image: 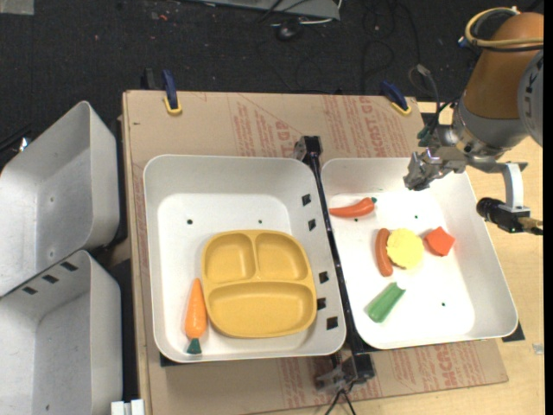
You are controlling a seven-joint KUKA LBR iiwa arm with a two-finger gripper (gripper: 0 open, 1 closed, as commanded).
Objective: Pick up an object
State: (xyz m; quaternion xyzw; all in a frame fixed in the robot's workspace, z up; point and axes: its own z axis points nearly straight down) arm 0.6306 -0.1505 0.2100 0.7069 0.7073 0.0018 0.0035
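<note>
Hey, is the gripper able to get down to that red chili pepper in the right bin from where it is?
Probably yes. The gripper hangs over the right bin, and the chili pepper lies alone on open floor, apart from the other items.

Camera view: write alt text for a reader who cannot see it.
A gripper hovers over the right bin, which holds a red chili, sausage, yellow disc, orange block and green piece. The left bin holds a yellow divided plate and carrot.

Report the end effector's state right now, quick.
End effector: over the far edge of the right bin, nothing seen in it; open or closed cannot be told.
</note>
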